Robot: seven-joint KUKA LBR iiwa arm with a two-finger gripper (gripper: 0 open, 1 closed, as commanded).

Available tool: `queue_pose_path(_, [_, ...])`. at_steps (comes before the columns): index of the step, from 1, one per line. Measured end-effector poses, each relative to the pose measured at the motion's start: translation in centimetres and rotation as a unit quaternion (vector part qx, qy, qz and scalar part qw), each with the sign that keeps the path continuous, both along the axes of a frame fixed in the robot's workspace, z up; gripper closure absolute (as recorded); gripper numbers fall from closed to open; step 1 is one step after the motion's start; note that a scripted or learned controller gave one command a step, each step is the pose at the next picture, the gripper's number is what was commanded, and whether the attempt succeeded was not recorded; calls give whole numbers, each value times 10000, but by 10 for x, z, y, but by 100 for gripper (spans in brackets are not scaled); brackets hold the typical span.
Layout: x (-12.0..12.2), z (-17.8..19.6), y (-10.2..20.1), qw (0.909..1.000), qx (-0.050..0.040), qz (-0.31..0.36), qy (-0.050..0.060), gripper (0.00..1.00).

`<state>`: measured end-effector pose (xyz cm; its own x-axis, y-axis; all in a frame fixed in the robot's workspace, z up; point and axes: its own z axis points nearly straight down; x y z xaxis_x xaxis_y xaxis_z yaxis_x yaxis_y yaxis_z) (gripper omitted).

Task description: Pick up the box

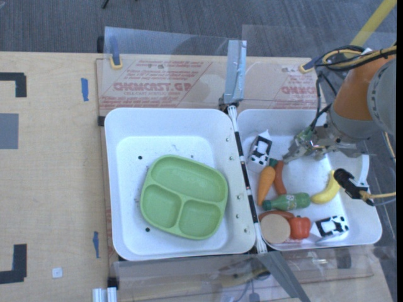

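camera view looks down at a slant on two shallow white bins set side by side on a wooden bench; the left bin (123, 143) holds a pale green divided plate (183, 197), lying flat with its three compartments up; the right bin (371, 228) holds the small toys; the box (260, 150), a little white carton with black cow patches, stands tilted near the right bin's upper left corner, close to the wall shared with the left bin; just below it lie a carrot (266, 184) and a thinner orange-red piece (279, 180), side by side and touching; below those a green bottle (287, 202) lies on its side; a yellow banana (327, 192) lies to its right, curved along the bin's right part; near the front wall sit a round tan disc (275, 228) and a red piece (300, 228) touching it, and further right a second black-and-white patched item (332, 226); the grey arm (368, 99) with its orange band reaches in from the right over the right bin; the gripper (296, 151) hangs over the bin's upper middle, to the right of the box and apart from it, above bare white floor; whether its pincer is spread or closed i cannot tell, and nothing shows caught in it; the box rests in the bin, not lifted.
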<state>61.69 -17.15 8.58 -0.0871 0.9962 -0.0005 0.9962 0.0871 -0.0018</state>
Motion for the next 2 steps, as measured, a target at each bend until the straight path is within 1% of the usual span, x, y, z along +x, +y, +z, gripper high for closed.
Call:
queue_pose_path(1, [-68,1,39,9862,6,-1658,-21,0])
queue_pose_path(2, [17,-1,-6,9971,-30,-761,49,0])
